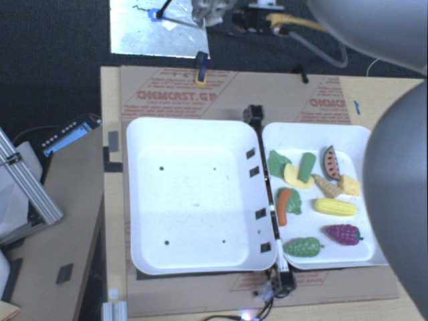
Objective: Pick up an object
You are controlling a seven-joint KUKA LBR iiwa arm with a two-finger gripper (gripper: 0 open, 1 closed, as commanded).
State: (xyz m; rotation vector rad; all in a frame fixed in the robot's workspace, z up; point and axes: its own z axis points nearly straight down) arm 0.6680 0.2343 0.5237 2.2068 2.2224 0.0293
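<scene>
Two-finger metal pincer [212,9], apparently raised beyond the bins; whether parted or closed cannot be told. Candidate: yellow plastic corn cob [334,207], lying in the right white bin [364,136]. Descend vertically, straddling its narrow width.

Grey arm [401,199] looms large along right edge (blurred, close to camera).

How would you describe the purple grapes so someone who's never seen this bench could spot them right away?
Look at the right-hand white bin, the one holding the toy foods. Go to its near right corner, just below the yellow corn cob. The grapes are the one dark purple, bumpy cluster there; the bumpy green piece lies to their left.
</scene>
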